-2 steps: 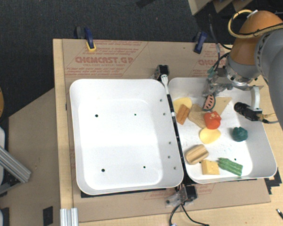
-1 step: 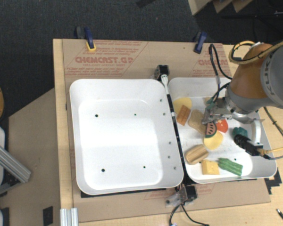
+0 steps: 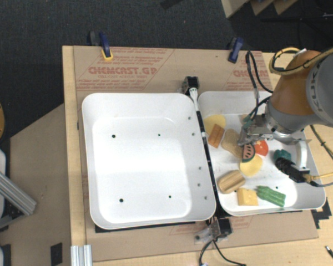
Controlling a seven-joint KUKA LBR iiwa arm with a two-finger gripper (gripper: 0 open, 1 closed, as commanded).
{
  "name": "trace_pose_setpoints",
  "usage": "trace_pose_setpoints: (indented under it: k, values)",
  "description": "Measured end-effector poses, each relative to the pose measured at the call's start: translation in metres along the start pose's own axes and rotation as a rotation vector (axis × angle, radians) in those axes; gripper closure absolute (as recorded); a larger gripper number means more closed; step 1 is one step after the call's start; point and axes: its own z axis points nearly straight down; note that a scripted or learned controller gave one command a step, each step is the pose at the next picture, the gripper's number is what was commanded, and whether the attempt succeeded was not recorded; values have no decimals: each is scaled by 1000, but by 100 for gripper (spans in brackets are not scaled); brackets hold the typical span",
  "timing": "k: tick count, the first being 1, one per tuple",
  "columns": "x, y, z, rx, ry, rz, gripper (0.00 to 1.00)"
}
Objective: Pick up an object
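A: Gripper (image 3: 250, 139), where?

B: Low over the middle of the right bin (image 3: 311, 201), wrist coming in from the right. Its tip sits down among the toy food. Open or closed, and whether it grips anything: cannot tell from this angle.

A: Nearest piece?

B: A red-and-green wedge (image 3: 248, 152), like a melon slice, right at the gripper's tip and touching or nearly so. It is partly covered. What shows runs roughly up and down the view, green rim toward the left. Exact long axis: unsure.

A: Around it?

B: A red round piece (image 3: 261, 147) is just to its right. A yellow lump (image 3: 252, 165) is just below, touching the wedge. A tan slice (image 3: 230, 142) is to the left. Beyond that is an orange-brown block (image 3: 215, 136), long axis near vertical and slightly tilted, under a yellow disc (image 3: 214, 121).

A: Farther out?

B: A bread roll (image 3: 231, 180) lies toward the near left, long axis rising to the right. A cheese cube (image 3: 247, 197) is below it. A green piece (image 3: 271, 195) is beside the cube, long axis dropping to the right. A teal piece (image 3: 282, 155) is right of the gripper.

A: The other bin?

B: The left bin (image 3: 100, 204) lies alongside, the two rims meeting.
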Motion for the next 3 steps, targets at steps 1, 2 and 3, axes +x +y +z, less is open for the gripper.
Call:
trace_pose_setpoints:
  k: [1, 2, 3]
  values:
    - [15, 55, -4, 0, 0, -4, 0]
    - [13, -12, -2, -1, 0, 2, 0]
    - [75, 13, -116, -7, 1, -8, 0]
